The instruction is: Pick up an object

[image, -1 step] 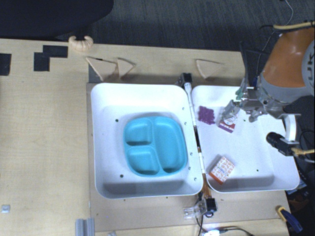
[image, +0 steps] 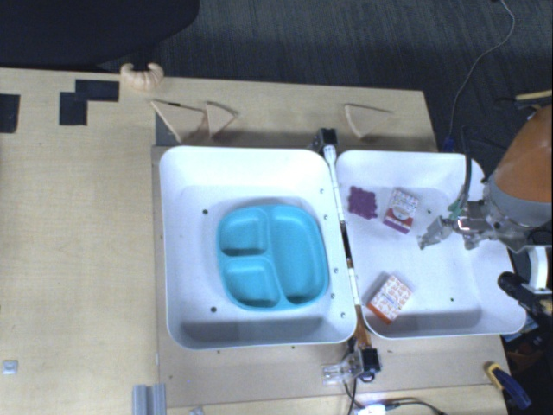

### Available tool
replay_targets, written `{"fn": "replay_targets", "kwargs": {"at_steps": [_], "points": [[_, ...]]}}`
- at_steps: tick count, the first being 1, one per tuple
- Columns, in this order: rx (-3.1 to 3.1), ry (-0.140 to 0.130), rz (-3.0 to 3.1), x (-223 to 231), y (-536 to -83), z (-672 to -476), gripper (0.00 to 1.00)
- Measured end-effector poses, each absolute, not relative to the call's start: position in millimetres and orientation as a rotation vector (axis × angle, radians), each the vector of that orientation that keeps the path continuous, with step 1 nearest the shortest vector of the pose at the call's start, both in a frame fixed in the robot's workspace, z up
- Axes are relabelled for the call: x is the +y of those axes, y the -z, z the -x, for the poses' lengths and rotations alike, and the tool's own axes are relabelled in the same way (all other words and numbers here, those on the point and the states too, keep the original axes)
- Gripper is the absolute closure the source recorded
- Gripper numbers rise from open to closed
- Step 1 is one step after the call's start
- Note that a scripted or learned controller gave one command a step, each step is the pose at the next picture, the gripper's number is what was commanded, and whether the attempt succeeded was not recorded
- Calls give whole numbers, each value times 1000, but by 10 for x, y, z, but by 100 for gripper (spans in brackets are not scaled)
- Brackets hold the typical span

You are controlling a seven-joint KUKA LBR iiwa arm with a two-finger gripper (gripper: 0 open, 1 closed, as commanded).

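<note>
The pincer (image: 435, 234), a small grey metal assembly at the end of the grey arm with the orange band (image: 529, 175), is positioned over the right shallow white plastic bin (image: 458, 167), near that bin's right side. Its tips point toward the left of the camera view. Whether the pincer is spread or pressed together cannot be determined at this resolution. No object is visible between its tips, and contact with the bin floor cannot be confirmed.

Objects in the right bin:
- A small red-and-white printed carton (image: 401, 210) lies just left of the pincer tips, apart from them.
- A flat purple block with a knobbed outline (image: 362, 202) lies further left, beside the carton and close to the bin's left wall.
- A small box with a red, white and orange pattern (image: 390, 297) lies toward the front of the bin, below and left of the pincer, well apart from it.

The left shallow white plastic bin (image: 186, 232) adjoins the right bin along a shared edge. It contains a light blue plastic tray with three compartments (image: 273, 255), resting roughly at the centre of the bin floor.

Both bins sit on the light wooden desk (image: 69, 258). A dark cable (image: 484, 54) runs across the grey floor behind the desk, toward the arm.
</note>
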State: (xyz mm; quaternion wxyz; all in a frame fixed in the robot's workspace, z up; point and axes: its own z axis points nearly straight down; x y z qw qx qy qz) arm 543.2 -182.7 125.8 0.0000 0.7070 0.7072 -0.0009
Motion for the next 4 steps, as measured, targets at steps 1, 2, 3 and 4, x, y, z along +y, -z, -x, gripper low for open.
{"fn": "replay_targets", "kwargs": {"at_steps": [1,2,3,4], "points": [[2219,-7,-2214,-1710,-872,-4892,0],[2215,-13,-2210,-1712,-990,-4918,100],[2227,-5,-2214,-855,-1289,-5046,100],[2223,-2,-2217,-1380,-1047,-5555,100]]}}
